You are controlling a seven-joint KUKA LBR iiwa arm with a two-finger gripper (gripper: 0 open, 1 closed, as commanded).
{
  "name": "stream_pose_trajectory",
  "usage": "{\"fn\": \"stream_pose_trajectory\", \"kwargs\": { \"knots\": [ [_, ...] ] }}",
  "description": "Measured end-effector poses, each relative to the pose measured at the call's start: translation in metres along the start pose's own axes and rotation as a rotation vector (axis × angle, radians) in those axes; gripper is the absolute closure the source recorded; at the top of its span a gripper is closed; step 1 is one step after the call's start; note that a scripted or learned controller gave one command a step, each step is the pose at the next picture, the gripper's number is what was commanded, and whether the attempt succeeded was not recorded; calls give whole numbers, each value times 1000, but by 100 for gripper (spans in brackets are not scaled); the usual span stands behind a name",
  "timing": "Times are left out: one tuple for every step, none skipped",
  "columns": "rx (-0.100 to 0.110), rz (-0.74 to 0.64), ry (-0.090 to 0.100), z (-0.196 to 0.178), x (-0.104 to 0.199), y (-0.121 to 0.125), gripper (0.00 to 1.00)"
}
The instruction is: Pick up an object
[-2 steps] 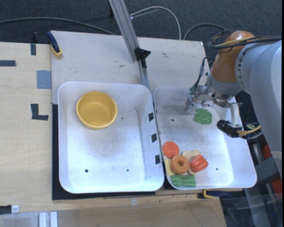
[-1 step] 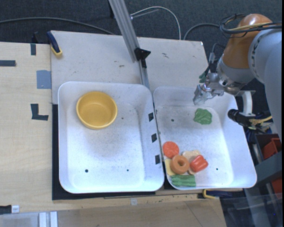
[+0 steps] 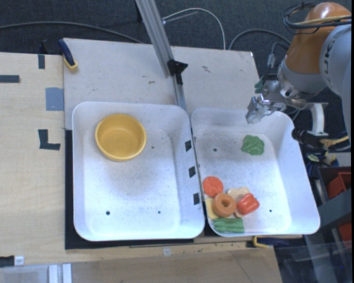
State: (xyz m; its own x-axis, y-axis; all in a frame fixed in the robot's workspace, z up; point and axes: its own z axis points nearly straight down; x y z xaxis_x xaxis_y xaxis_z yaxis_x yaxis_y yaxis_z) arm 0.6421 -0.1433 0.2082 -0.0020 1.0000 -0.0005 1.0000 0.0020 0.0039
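No readable text or brand anywhere. The gripper (image 3: 255, 112) sits at the upper right of the frame, over the top rim of the right bin (image 3: 295, 158); can't tell its state, too small and blurred. Green leafy piece (image 3: 253, 145) lies just below it, apart from it, w/ bare bin floor all round. Toward the bin's lower edge a tight cluster: tomato slice (image 3: 212, 186), donut (image 3: 225, 205), red pepper (image 3: 247, 204), green piece (image 3: 228, 225) touching the bottom wall. Left bin (image 3: 130, 217) holds a yellow bowl (image 3: 120, 136) upper left; rest of its floor is open.

Overhead, slanted — both bins (image 3: 76, 175)
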Motion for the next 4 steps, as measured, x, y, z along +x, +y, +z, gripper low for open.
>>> {"fn": "stream_pose_trajectory", "kwargs": {
  "knots": [
    [2,0,0,-26,1,1,100],
    [4,-5,2,-34,56,6,100],
    [6,-5,2,-29,117,12,100],
    [7,-4,2,-15,169,6,100]
  ]
}}
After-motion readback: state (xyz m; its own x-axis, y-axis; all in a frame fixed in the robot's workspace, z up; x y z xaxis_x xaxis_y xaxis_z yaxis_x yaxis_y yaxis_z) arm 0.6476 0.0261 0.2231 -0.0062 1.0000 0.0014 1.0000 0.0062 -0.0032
